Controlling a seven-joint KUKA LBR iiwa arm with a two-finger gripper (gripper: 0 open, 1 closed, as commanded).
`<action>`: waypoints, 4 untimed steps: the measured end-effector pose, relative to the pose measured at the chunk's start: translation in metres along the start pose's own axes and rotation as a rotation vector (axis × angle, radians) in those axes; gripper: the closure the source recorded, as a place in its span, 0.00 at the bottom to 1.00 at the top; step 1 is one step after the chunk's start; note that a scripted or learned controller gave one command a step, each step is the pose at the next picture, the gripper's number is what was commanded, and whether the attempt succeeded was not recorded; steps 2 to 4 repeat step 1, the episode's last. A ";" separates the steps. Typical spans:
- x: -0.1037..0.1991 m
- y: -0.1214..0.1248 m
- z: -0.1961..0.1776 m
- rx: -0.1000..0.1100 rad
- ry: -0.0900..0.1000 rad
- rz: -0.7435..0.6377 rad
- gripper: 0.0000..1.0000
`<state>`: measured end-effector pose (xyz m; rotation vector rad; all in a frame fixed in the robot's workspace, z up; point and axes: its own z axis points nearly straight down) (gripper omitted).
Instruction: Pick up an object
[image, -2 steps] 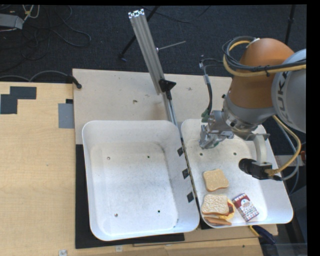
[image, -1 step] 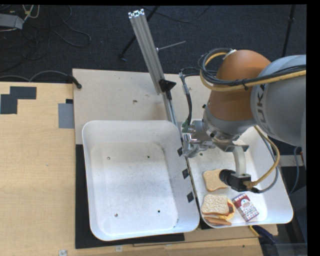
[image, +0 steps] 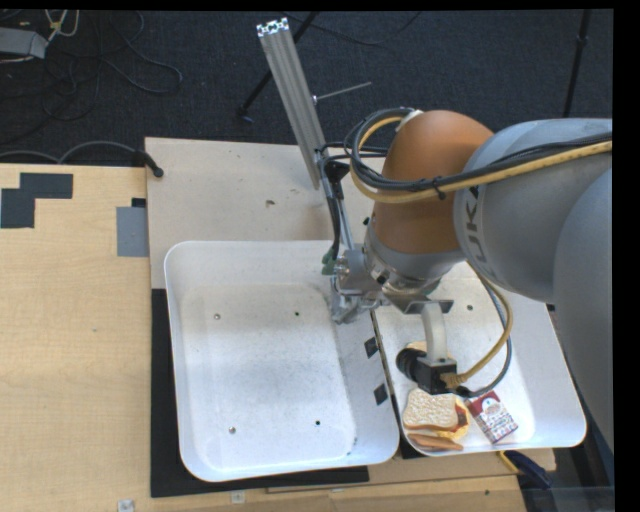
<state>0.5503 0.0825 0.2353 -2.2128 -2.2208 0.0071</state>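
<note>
A toy sandwich (image: 435, 418) with toast-brown bread lies at the near end of the right bin (image: 556, 415). Beside it on the right is a small red and white box (image: 493, 417). A pale yellowish thing (image: 411, 351) shows just beyond them, mostly hidden by the robot's parts. My gripper (image: 345, 293) hangs low over the divide between the two bins, near the far right corner of the left bin (image: 250, 370). It is well apart from the sandwich and the box. The bulky grey and orange wrist covers most of the right bin.
A slanted aluminium bar (image: 292, 95) rises behind the bins, close to the wrist. The bins sit on a pale board (image: 220, 190), with a wooden bench top (image: 70, 330) to the left. Small black clips (image: 372, 347) mark the seam between the bins.
</note>
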 end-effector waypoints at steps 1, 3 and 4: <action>-0.003 0.001 -0.001 -0.002 -0.002 0.006 0.00; -0.003 0.001 -0.001 -0.002 -0.002 0.006 0.00; -0.003 0.001 -0.001 -0.002 -0.002 0.006 0.00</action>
